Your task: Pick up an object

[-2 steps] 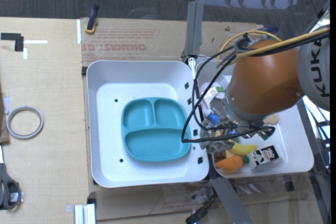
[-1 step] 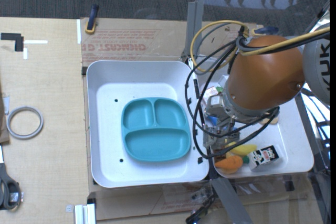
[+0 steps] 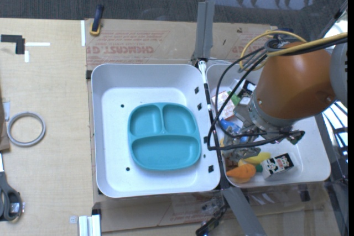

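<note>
The arm's orange band and wrist [image 3: 290, 85] hang low over the right bin [image 3: 315, 168], hiding most of what lies in it. The gripper itself is covered by the wrist. Around the wrist's lower edge I see an orange carrot-like toy [image 3: 241, 173], a yellow piece [image 3: 259, 159], a small white and black box [image 3: 278, 164] and a blue object [image 3: 231, 126]. A pale round item [image 3: 224, 99] shows at the bin's upper left. The left bin [image 3: 105, 119] holds a teal divided plate [image 3: 164, 135].
A grey roll of tape [image 3: 25, 129] lies on the wooden bench at the left, with scissors [image 3: 8, 202] below it. A clamp [image 3: 97, 19] sits at the back edge. Cables [image 3: 243, 63] loop from the wrist across the right bin.
</note>
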Available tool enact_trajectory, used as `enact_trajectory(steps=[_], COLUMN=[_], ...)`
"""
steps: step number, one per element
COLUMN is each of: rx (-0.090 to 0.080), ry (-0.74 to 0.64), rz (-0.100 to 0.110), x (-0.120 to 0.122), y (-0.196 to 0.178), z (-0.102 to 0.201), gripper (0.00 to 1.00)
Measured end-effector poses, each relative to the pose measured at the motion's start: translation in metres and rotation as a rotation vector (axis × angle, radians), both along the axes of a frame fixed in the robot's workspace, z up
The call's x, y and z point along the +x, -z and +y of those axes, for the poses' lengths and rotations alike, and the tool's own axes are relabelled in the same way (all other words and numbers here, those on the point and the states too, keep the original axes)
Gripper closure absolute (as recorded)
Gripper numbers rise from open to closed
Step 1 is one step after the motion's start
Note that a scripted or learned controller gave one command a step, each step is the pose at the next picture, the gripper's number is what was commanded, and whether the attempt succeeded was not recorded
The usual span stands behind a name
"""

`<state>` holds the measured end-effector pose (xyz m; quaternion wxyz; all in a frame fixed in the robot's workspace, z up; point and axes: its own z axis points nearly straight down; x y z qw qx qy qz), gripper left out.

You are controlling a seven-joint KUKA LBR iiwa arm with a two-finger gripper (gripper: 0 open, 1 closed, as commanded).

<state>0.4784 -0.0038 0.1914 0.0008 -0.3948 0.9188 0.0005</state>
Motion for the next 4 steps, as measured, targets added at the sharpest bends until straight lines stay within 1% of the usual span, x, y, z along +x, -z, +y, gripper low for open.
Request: enact_trajectory(steps=[1,2,3,4], rx=[0.002,0.002,0.002,0.004], ry=[-0.587,-0.875,-1.289,-1.12], rz=[0.0,-0.001,-0.003,0.002], x=[0.014,0.004,0.0,-0.001], y=[0.0,0.0,-0.02,0.001], z=[-0.004,-0.025,-0.036,0.044], gripper=[1.0,1.0,1.0,1.0])
